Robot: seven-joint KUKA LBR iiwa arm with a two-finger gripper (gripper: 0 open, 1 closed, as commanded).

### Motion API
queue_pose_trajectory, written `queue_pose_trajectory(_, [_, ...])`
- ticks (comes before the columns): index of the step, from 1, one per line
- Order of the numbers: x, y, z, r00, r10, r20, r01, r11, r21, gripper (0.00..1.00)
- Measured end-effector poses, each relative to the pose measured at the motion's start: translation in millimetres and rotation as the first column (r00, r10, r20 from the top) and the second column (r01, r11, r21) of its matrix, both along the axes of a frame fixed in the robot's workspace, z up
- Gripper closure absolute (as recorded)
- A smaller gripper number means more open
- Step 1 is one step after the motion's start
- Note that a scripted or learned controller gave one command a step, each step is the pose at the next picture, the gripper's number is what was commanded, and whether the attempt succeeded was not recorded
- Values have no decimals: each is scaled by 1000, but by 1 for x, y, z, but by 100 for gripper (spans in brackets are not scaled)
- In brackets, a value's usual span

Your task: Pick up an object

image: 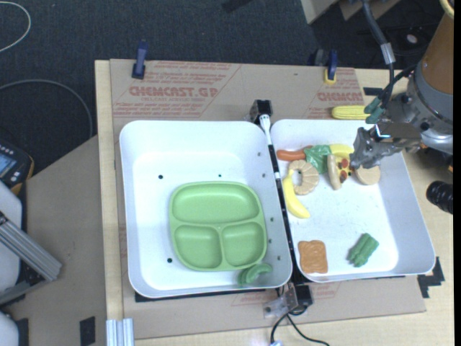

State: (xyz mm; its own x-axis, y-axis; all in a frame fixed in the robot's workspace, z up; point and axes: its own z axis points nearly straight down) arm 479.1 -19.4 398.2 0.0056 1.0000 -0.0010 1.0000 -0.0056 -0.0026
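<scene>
Dark carpet frames a brown surface (216, 85) clamped at its far edge, with two white bins side by side on it. Now to my end effector (366, 158): it sits low over the far part of the right bin (403, 215), right at the cluster of toy food, and whether it is wide or narrow I cannot tell from up here, the tip is a dark tangle. Just beside it lies a round tan piece (369, 175), apparently touching, likely my target. Working outward: a sliced bun-like piece (336, 170), a green leafy bit (317, 156), a small sausage (291, 153), a cut round pastry (305, 179) and a banana (294, 200) crowd the bin's far-left corner, bunched as loose toys end up. Nearer the camera, well apart, lie a brown cracker (312, 256) and a green vegetable (362, 249). A corn cob (348, 112) rests outside the bin. My arm (432, 99) reaches in from the right, wrist bent down. The left bin (144, 164) carries a green divided tray (216, 224).
</scene>
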Motion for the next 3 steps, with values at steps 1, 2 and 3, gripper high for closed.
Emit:
queue_pose_trajectory(1, [1, 33, 46, 1000, 9, 10, -9, 1000, 1, 100])
queue_pose_trajectory(2, [1, 77, 70, 1000, 11, 9, -11, 1000, 2, 100])
queue_pose_trajectory(3, [0, 130, 51, 1000, 9, -2, -9, 1000, 1, 100])
